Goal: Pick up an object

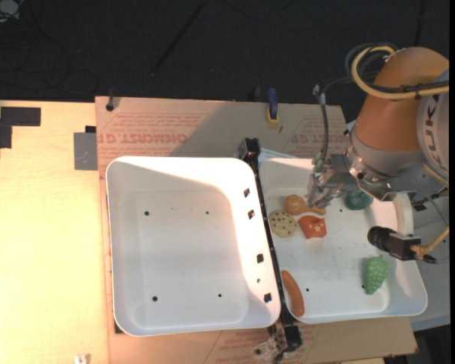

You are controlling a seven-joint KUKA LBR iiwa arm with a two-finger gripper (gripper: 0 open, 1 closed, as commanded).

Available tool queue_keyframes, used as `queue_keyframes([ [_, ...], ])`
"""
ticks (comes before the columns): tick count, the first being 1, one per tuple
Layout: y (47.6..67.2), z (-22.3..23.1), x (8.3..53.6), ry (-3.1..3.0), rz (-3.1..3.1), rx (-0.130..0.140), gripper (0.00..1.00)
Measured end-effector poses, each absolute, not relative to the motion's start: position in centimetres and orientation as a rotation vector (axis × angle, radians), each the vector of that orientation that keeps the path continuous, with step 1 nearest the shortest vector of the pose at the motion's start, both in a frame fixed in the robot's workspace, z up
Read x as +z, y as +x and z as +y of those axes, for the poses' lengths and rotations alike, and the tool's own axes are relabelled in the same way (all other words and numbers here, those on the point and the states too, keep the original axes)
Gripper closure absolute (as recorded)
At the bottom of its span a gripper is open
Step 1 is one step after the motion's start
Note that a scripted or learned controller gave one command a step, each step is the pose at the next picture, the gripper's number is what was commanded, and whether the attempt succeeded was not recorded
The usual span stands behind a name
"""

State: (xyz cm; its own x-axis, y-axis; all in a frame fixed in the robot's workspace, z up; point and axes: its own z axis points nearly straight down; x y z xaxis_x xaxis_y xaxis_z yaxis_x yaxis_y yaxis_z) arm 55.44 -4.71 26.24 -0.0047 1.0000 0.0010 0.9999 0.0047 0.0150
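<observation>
1. Gripper low over upper middle of right bin, just above and right of a tan rounded piece. Fingers seen from above against clutter; cannot tell whether spread or pressed together, and nothing visibly pinched.
2. Nearest candidates: tan rounded piece, red piece just below it, speckled cookie-like disc to their left beside the bin wall. All three close together, possibly touching; hard to resolve.
3. Farther off: teal piece partly hidden under the wrist, green bumpy piece near the right wall, orange sausage-shaped piece lying along the left wall.
4. Left bin holds no pieces.
5. Handling guess: small toy-food items, probably light, hollow plastic or rubber, smooth and a bit slippery; not fragile.
6. Hold on tan piece: across its narrow width, jaws clear of the red neighbour. Risk of squirting out sideways if pinched off-centre.
7. Disc sits flat, poor to pinch; sausage hugs the wall, one finger blocked. Green piece stands alone, textured, likely easiest grip.
</observation>
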Motion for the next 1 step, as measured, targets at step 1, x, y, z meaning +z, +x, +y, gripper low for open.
queue_keyframes([
  [1,49.49,-7.49,19.22,2.233,2.223,-0.013,1.0],
])
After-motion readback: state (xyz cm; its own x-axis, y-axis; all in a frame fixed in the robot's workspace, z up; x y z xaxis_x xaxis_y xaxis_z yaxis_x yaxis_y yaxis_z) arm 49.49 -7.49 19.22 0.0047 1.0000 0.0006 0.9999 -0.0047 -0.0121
